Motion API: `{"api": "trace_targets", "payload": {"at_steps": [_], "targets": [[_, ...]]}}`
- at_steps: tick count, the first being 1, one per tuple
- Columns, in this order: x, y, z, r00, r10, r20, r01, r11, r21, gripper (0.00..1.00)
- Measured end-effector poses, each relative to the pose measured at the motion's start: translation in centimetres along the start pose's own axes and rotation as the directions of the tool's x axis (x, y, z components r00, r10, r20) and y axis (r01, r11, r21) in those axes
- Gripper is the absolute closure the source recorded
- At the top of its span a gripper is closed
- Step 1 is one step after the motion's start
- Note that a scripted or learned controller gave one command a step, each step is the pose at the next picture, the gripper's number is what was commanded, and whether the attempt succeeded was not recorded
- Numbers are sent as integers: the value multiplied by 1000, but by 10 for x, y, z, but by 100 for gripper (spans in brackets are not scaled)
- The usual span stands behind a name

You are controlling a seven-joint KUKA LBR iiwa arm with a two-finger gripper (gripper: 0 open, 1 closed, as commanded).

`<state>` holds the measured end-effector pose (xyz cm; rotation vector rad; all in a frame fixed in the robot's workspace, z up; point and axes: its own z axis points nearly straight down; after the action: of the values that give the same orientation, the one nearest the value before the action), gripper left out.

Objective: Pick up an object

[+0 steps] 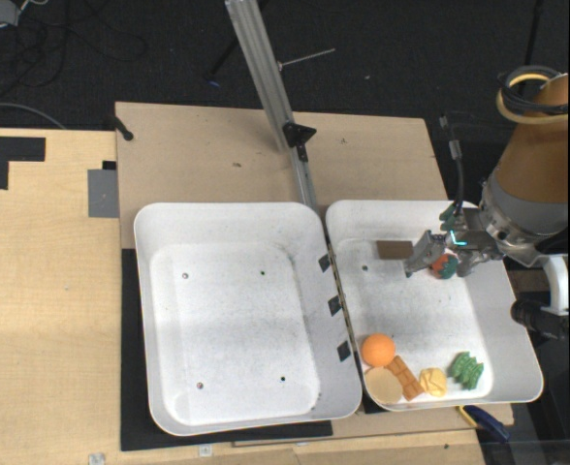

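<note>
While a round orange ball point(379, 349) rests below, the gripper point(440, 260) fingers' state stays unclear.

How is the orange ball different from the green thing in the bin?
The orange ball is round and smooth, while the green thing looks bumpy and uneven. The orange ball sits near the divider between the two bins, and the green thing lies toward the right bin's outer corner. The ball also looks a bit bigger than the green thing. Both rest at the near end of the right bin, apart from the tool.
</note>
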<state>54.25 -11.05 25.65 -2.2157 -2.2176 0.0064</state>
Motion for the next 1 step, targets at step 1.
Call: {"api": "trace_targets", "payload": {"at_steps": [1], "targets": [[-1, 0, -2, 1000, 4, 1, -4, 1000, -5, 0]]}}
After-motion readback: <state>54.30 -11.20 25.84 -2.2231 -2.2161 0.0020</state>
